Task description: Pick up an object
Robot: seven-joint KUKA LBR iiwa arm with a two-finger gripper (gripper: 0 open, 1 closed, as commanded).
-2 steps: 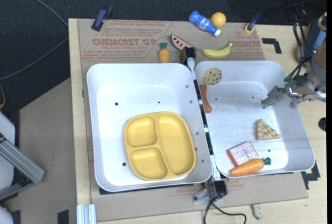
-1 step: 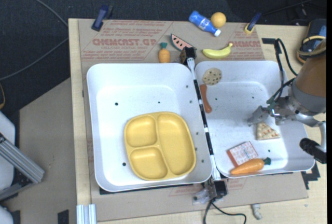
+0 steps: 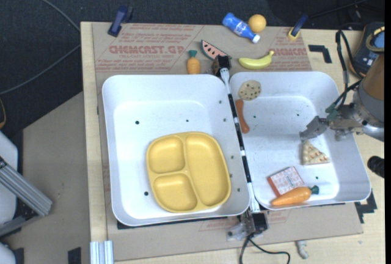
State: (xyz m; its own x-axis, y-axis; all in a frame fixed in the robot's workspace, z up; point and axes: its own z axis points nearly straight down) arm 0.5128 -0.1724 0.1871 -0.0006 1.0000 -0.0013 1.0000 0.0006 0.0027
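In the right bin point(image 3: 287, 104) lie a round cookie point(image 3: 249, 90), a reddish sausage point(image 3: 243, 116), a pizza slice point(image 3: 315, 153), a small red-and-white packet point(image 3: 285, 179) and an orange carrot point(image 3: 294, 195). My gripper point(image 3: 324, 131) reaches in from the right and hangs over the bin's right half, just above and behind the pizza slice. Its fingers point(image 3: 310, 129) stand open with nothing between them. The left bin point(image 3: 122, 104) holds a yellow divided plate point(image 3: 186, 170).
Behind the bins, on the cardboard, lie a banana point(image 3: 256, 61), a watermelon slice point(image 3: 212, 49), a small orange toy point(image 3: 193, 65), a blue bottle point(image 3: 240, 27) and an orange ball point(image 3: 257, 22). Blue clamps point(image 3: 119, 20) grip the board's back edge.
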